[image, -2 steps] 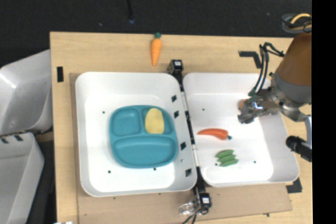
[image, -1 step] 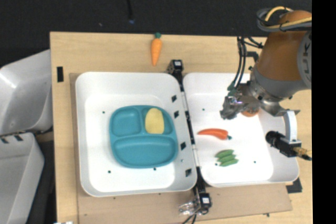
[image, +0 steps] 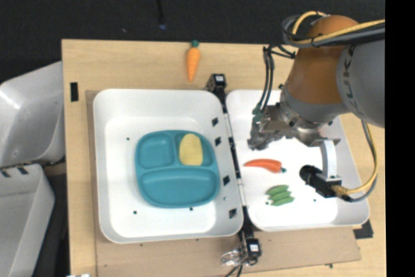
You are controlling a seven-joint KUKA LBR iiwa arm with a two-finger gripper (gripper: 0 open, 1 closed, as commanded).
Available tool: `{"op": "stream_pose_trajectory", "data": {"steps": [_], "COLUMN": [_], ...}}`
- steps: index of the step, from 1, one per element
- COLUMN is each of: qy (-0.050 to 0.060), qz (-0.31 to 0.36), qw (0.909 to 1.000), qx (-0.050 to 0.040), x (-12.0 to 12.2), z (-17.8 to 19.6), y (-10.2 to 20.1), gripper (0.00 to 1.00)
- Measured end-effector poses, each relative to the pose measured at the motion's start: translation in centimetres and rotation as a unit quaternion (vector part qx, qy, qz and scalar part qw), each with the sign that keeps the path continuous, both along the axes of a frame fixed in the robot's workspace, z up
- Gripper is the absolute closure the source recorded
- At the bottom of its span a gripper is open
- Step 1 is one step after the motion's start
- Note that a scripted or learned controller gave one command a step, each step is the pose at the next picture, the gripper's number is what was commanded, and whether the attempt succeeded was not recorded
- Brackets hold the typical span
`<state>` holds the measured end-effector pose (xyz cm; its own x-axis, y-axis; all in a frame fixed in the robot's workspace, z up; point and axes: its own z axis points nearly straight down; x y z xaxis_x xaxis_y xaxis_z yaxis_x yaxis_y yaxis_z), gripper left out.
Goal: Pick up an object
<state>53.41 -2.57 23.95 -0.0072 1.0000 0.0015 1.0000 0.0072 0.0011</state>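
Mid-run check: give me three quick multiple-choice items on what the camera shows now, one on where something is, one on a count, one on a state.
1. Where does the toy carrot lie?
A. in the left bin
B. on the bare bench, beyond the bins
C. in the blue tray

2. How many loose food items lie in the right bin?
A. two
B. none
C. four

3. What does the blue tray hold?
A. a pale yellow piece in its upper right compartment
B. a pea pod in its big compartment
C. a red pepper in its upper left compartment

Answers:
1 B: the carrot rests on wood above the left bin.
2 A: only the red pepper and the green pea pod lie there, below the tool.
3 A: the yellow piece sits in that compartment.
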Motion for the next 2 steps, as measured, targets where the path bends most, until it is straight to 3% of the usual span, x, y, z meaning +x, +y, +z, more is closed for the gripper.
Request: {"op": "stream_pose_trajectory", "data": {"steps": [2], "qy": [0.0], "qz": [0.0], "qw": [1.0], "qx": [0.0002], "x": [1.3], "z": [0.4], "y": [10.4], "gripper": [1.0]}}
